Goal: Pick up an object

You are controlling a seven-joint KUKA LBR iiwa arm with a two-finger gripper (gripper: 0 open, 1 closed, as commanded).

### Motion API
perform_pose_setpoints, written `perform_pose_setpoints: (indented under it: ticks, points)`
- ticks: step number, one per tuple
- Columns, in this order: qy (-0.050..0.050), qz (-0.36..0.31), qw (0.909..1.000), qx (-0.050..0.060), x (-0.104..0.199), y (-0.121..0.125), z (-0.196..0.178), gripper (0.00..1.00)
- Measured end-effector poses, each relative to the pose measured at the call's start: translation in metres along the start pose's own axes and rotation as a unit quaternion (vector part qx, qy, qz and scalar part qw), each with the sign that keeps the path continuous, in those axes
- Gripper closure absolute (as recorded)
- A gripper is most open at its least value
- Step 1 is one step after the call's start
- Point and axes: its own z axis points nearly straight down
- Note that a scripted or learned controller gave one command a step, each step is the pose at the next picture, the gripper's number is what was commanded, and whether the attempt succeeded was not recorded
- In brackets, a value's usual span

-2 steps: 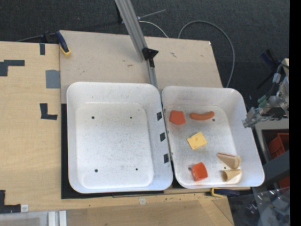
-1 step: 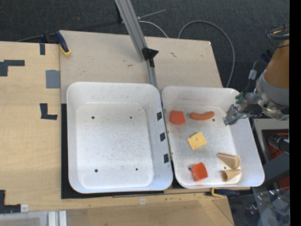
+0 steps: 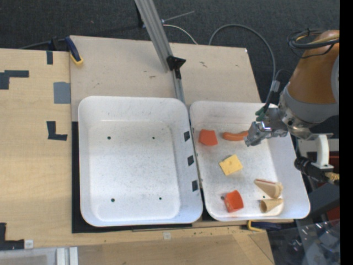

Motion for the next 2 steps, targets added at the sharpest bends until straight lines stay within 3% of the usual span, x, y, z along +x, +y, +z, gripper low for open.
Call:
perform_pose_setpoints:
  ticks: [2]
  points:
    - [0.000,-0.001,1.0000,0.000,0.104,0.028,-0.007,1.00]
